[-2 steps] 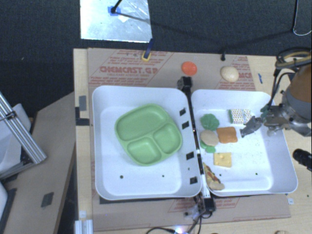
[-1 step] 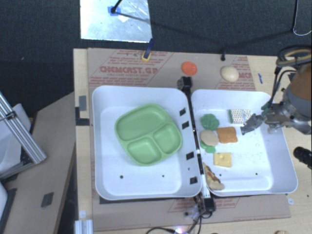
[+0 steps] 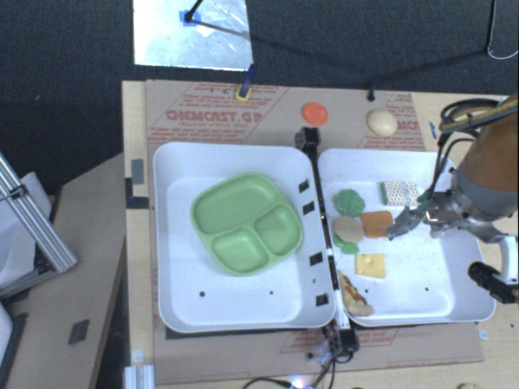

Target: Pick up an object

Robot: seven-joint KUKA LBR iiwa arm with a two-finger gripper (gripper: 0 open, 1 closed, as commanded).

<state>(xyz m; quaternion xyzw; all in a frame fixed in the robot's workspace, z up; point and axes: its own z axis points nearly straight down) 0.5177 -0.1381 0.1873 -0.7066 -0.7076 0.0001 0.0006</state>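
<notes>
Orange block point(image 3: 376, 223) touching fingers point(image 3: 399, 227), spread unclear; bare floor toward right bin point(image 3: 422, 302) rim.

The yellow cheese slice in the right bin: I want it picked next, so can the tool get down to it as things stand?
Probably yes. The yellow cheese slice lies flat on bare bin floor, nothing on top, and the tool hangs just above and right of it.

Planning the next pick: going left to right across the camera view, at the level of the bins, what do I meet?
Green divided plate in the left bin → divider between the bins → orange-brown block in the right bin → gripper → arm.
</notes>
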